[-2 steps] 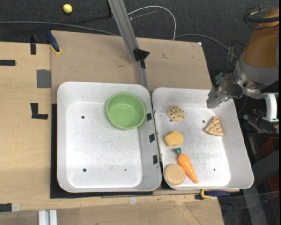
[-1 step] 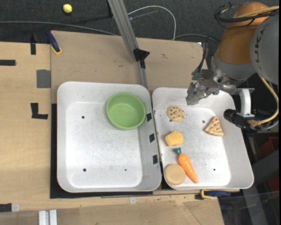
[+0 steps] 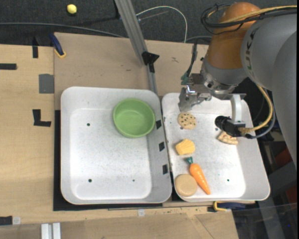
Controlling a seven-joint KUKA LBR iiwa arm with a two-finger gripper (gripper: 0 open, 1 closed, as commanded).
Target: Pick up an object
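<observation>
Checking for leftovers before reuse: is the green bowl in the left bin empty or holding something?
Empty. The green bowl sits upright in the left bin, and its whole inside shows plain green.

Two white bins (image 3: 74,183) look like smooth, faintly speckled plastic. The green bowl (image 3: 134,117) in the left bin appears matt plastic. The counter (image 3: 20,148) shows pale, matt wood. The arm (image 3: 269,39) is glossy grey.

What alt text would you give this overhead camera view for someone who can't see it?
A robot arm's gripper hangs over a cookie in the right bin, which also holds a corn piece, a carrot and a tan disc. The left bin holds a green bowl.
</observation>
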